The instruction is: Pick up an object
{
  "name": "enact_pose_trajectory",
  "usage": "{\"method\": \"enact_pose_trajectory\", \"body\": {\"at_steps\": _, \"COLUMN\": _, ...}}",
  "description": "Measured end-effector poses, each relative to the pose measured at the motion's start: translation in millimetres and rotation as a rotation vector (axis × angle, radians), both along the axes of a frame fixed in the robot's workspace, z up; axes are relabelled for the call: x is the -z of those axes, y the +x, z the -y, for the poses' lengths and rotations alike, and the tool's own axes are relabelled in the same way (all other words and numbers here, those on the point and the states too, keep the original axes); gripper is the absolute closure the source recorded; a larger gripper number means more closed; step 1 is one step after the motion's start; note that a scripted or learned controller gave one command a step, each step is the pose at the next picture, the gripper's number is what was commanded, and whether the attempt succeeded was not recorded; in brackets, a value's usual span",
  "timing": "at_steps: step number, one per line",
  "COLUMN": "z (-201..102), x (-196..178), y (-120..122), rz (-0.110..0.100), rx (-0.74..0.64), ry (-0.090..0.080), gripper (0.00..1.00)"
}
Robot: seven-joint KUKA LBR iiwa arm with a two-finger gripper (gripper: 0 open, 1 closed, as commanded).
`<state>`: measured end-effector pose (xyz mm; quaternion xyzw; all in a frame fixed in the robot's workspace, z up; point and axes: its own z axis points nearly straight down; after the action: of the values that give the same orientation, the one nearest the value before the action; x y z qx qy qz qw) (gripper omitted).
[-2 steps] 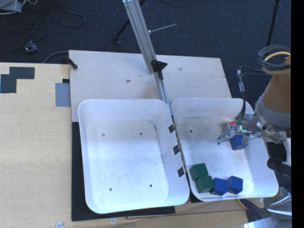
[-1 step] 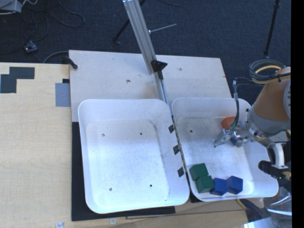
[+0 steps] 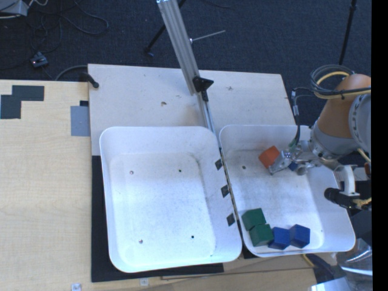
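The grey KUKA arm with the orange band [image 3: 342,111] reaches in from the right of the camera view, over the rim of the right-hand shallow white plastic bin [image 3: 330,238]; its two-finger gripper [image 3: 277,164] sits low over the upper middle of that bin, pointing toward the left; the small orange block [image 3: 268,157] lies right at the fingertips, touching or very nearly touching them, but the view is too coarse to show whether the fingers are spread, pressed together, or pinching the block, so that cannot be told.

In the lower part of the same bin, well apart from the gripper, four more blocks lie in a loose row near the front wall; a dark green cube [image 3: 253,217] sits closest to the divider between the bins, with a second green cube [image 3: 262,233] just beside and below it; a blue cube [image 3: 280,237] touches or nearly touches that one, and another blue cube [image 3: 300,234] lies just to its right.

The left-hand shallow white plastic bin [image 3: 112,162] stands alongside, its rim against the right one; a slanted aluminium rail [image 3: 182,47] rises from behind the bins; both bins rest on a pale board [image 3: 139,96] beside a light wooden tabletop [image 3: 42,180].
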<state>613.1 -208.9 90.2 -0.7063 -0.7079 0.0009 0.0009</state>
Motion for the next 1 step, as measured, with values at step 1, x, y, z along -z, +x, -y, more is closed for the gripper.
{"method": "enact_pose_trajectory", "body": {"at_steps": 1, "z": -84.1, "x": 0.3, "y": 38.9, "rz": -0.001, "rx": -0.005, "ry": 0.004, "gripper": 0.00}}
